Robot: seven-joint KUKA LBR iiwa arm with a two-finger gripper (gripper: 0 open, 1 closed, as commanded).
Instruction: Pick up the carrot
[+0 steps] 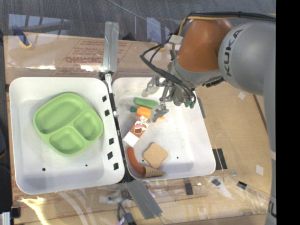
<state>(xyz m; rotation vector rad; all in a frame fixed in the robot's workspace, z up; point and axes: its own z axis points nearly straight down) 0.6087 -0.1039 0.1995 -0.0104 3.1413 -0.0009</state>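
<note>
Carrot (144, 112) is lying at frame centre, in the right bin (197, 144), just beside a green piece (145, 102). It is being judged a light, stiff, slippery plastic toy, best pinched across its orange middle. The gripper (161, 110) is hovering at its right end; its opening cannot be told.

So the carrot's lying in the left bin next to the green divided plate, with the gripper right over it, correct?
Not quite. The camera view shows the carrot in the right bin, beside a green stick-shaped item. The green divided plate sits alone in the left bin. The gripper is indeed right at the carrot.
</note>
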